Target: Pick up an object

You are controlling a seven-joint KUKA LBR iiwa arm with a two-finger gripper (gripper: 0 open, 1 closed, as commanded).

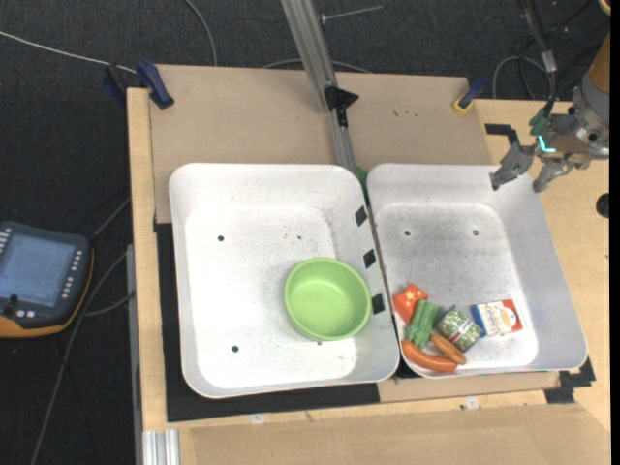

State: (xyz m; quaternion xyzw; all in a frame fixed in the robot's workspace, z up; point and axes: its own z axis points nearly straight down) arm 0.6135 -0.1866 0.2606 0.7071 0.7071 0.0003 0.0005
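My gripper (pixel 524 174) hangs over the back right corner of the right bin (pixel 455 231), fingers spread open with nothing between them. A cluster of small objects lies far from it at the bin's front: a red block (pixel 409 300), a green vegetable piece (pixel 421 323), an orange sausage-shaped toy (pixel 429 357), a green can (pixel 458 326) and a white and red carton (pixel 498 317). A light green bowl (pixel 326 298) sits upright in the left bin (pixel 242 260), near its front right.
A metal pole (pixel 315 46) slants across the back of the bench down to the gap between the bins. Blue clamps (pixel 153 83) hold the board's back corners. A handheld pendant (pixel 39 274) lies off the bench on the left.
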